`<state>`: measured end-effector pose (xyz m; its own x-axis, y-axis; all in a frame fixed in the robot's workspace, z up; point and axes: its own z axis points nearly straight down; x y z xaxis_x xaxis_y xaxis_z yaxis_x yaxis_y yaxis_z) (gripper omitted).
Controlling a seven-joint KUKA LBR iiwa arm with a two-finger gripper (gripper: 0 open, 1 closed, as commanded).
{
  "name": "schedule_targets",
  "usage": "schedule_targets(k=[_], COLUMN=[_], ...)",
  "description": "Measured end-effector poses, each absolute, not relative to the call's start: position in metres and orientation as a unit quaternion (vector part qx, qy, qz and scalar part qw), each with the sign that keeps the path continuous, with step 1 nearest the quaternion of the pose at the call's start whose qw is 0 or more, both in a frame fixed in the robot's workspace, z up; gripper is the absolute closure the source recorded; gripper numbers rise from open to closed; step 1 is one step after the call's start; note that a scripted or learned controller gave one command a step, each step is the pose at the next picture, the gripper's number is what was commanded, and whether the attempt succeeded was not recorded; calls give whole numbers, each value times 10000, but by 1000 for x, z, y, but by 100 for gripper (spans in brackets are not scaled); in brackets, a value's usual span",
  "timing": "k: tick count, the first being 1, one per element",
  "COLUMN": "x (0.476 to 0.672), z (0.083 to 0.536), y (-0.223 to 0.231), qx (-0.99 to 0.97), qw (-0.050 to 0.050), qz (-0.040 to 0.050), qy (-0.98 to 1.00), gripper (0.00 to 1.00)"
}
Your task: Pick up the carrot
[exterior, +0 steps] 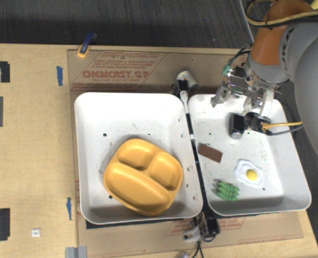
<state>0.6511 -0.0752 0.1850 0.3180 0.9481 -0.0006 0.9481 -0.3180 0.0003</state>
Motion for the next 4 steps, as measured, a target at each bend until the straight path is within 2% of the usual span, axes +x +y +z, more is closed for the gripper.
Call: schedule_targets(k=[1, 2, 3, 4], x=[667, 645, 614, 667], z=[182, 185, 185, 185], y=[-146, -50, 47, 43], qx=[7530, 7497, 7122, 6934], qw=[17, -14, -16, 6], qz=[5, -3, -5, 3], qy=[6581, 6618, 7020, 7206], gripper=[0, 0, 0, 0])
